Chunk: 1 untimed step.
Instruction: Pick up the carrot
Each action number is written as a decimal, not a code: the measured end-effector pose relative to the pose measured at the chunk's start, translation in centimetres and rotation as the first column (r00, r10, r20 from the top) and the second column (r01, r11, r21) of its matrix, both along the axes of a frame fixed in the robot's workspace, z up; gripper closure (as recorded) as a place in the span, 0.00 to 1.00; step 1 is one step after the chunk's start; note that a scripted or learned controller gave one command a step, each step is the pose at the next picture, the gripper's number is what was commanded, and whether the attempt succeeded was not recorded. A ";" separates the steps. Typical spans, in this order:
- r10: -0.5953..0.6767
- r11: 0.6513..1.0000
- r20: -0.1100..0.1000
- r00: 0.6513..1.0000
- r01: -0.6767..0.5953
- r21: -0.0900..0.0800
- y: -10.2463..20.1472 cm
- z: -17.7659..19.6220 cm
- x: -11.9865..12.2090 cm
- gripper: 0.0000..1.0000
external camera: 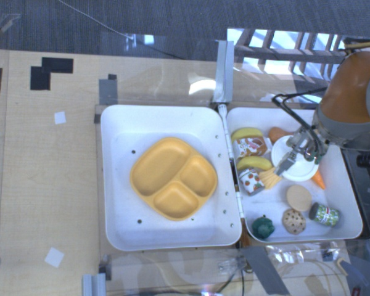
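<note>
The carrot lies at a slant in the right bin. Its thick orange end shows at the upper left of the gripper and its thin tip at the lower right. The stretch between them is hidden. My gripper hangs right over that hidden middle, with a round white part around it. The grey arm with its orange band reaches in from the upper right. Whether the carrot is between the jaws cannot be seen from above.
Left of the gripper are two bananas and two small labelled cans. In front lie a tan disc, a chip cookie, a green can and a dark green vegetable. The left bin holds a yellow divided plate.
</note>
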<state>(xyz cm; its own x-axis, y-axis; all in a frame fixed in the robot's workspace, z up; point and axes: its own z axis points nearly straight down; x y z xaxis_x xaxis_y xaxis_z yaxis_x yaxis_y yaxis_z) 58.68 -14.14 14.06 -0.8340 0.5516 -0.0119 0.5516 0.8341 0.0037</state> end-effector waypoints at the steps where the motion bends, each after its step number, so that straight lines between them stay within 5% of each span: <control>1: 0.179 0.984 0.010 0.984 -0.179 -0.005 -2.7 -4.7 -4.0 0.00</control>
<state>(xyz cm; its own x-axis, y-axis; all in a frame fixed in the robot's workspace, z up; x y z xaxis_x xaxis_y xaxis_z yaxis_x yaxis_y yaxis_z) 54.64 -16.86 9.31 -0.9190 0.3936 -0.0225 0.3936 0.9193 0.0050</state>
